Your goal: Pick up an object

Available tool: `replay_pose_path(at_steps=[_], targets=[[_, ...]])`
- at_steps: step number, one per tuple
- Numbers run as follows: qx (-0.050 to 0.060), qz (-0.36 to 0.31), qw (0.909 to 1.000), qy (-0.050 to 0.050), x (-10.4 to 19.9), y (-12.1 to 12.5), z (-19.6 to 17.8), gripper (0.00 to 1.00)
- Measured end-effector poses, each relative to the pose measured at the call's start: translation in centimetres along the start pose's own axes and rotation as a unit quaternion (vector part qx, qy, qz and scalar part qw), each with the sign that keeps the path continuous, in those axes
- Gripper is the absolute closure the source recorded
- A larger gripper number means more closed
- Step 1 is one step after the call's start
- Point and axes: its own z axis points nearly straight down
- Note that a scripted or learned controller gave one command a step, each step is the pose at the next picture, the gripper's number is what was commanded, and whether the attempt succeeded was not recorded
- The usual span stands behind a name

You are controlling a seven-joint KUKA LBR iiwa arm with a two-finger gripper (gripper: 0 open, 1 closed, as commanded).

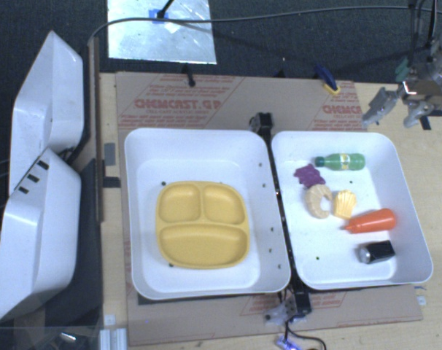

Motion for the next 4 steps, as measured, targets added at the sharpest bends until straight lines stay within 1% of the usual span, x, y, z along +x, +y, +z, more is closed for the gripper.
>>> replay_pose_path(at_steps=[1, 2, 3, 4], targets=[[0.0, 0.001, 1.0, 0.0, -0.1, -2.9, -4.6, 0.0], [0.002, 0.0, 1.0, 0.0, 0.0, -2.8, -5.5, 1.0], [0.002, 0.0, 1.0, 0.0, 3.8, -4.4, -7.1, 1.0], [0.001, 0.001, 1.0, 0.001, 5.1, -8.7, -9.4, 1.0]])
